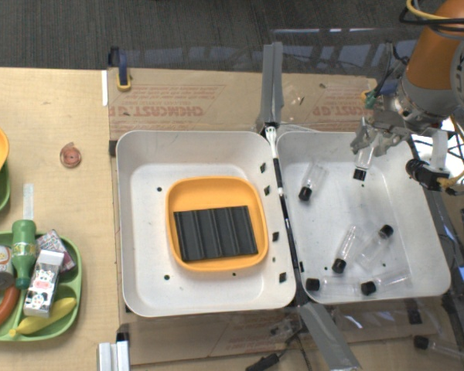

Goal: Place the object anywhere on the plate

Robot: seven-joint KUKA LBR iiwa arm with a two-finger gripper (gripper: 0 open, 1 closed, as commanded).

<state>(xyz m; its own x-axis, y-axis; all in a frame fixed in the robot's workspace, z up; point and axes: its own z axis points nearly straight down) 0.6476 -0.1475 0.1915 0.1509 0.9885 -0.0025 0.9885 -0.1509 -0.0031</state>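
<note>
Camera view shows the gripper point(362, 161) above the right bin point(429, 230), its fingers closed on a small clear vial point(360, 165) with a black cap at the lower end, hanging upright. The carry step seems in hand; the next move calls for travel well to the gripper's left, to the orange plate point(216, 197) with a dark ribbed insert in the left bin point(139, 230).

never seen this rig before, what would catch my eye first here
The orange plate with a dark ribbed insert sits in the left bin. Clear vials with black caps lie scattered in the right bin, where the gripper hangs over the far end with a vial between its fingers.
</note>
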